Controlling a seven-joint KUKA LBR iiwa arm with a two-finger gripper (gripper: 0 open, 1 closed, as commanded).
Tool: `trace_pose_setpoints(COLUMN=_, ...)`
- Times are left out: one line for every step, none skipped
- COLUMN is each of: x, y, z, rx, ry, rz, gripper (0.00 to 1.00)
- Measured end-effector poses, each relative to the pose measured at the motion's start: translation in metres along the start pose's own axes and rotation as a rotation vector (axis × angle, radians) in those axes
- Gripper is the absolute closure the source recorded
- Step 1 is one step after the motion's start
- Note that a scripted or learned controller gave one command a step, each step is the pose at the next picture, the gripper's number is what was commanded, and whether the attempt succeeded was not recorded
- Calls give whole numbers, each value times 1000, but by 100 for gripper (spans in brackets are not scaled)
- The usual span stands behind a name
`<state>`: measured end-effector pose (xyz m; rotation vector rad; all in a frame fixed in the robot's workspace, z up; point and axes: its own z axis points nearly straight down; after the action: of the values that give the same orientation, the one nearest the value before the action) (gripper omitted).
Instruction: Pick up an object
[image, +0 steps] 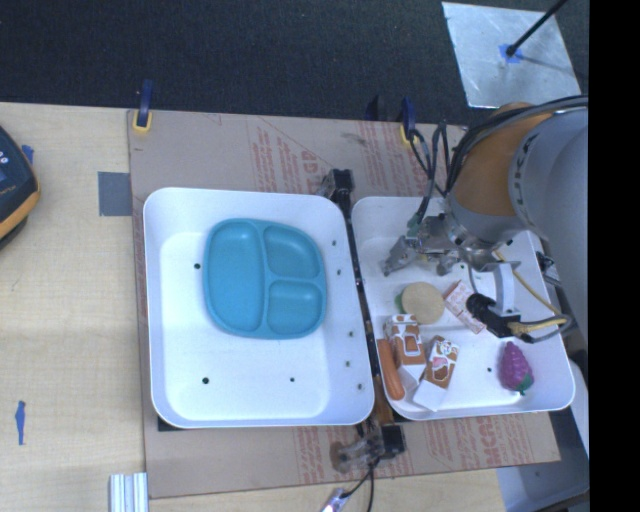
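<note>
Surface (70, 330): pale wood, with a brown cardboard sheet (250, 150) laid over its middle, clipped at the far edge

Left bin (170, 400): shallow, white, resting on the cardboard. Contents: one teal divided plate (265, 278), three compartments, lying flat in the far half of the bin

Right bin (375, 225): shallow, white, touching the left bin along their shared edge. Contents, all toward the near half:
- round beige bun-like piece (422, 301), near the bin's middle
- orange carrot-shaped piece (389, 368), lying along the left wall
- small carton with brown and white print (405, 337), just beside the carrot piece and just below the beige piece
- second carton of similar print (439, 368), tilted, just beside the first, its white end toward the near wall
- small flat packet with red and white print (459, 301), just right of the beige piece
- purple grape-like bunch (515, 367), near the right wall, well apart from the cartons

My arm (530, 160): grey with an orange band, reaching in from the right over the far half of the right bin

My claw (420, 252): low over the far-left part of the right bin, just above the beige piece in the view, metal fingers (395, 262) splayed apart, so it reads as open with nothing between them

Outside the bins: a yellow and black device (15, 190) at the left edge of the surface; grey tape patch (114, 193) just left of the cardboard
</note>
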<state>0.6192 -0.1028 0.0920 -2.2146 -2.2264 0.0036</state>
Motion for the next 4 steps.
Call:
trace_pose_setpoints(x=-35, y=37, z=0, rx=2, ry=1, rz=3, gripper=0)
trace_pose_setpoints(x=-83, y=36, z=0, rx=5, ry=4, rz=3, gripper=0)
trace_pose_setpoints(x=-40, y=-20, z=0, rx=2, ry=0, rz=1, gripper=0)
trace_pose_setpoints(x=-41, y=-19, z=-10, rx=3, ry=-1, rz=-1, gripper=100)
